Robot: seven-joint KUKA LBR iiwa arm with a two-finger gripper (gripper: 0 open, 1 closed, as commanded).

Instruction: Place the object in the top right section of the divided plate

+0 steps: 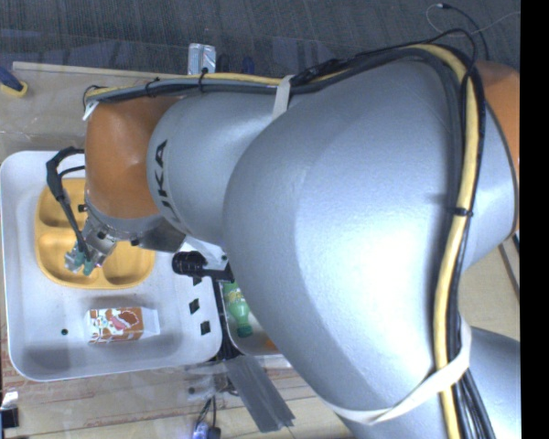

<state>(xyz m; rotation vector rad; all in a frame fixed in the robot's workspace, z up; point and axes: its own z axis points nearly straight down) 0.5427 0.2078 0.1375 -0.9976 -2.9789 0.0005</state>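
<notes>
A yellow divided plate (51, 218) lies in the left part of the left white bin (18, 350). The arm's orange band and wrist hang over the plate and hide much of it. The gripper (81, 261) points down over the plate's near middle, by the ridge between sections. Something small and teal shows at its tip; I cannot tell whether it is a held object or part of the gripper. A small orange, red and white carton (121, 324) lies flat on the bin floor just in front of the plate, apart from the gripper.
The big grey arm covers most of the right bin. A green bottle-like thing (239, 311) shows in a gap beside the arm. The wooden bench edge (37, 71) runs behind the bins.
</notes>
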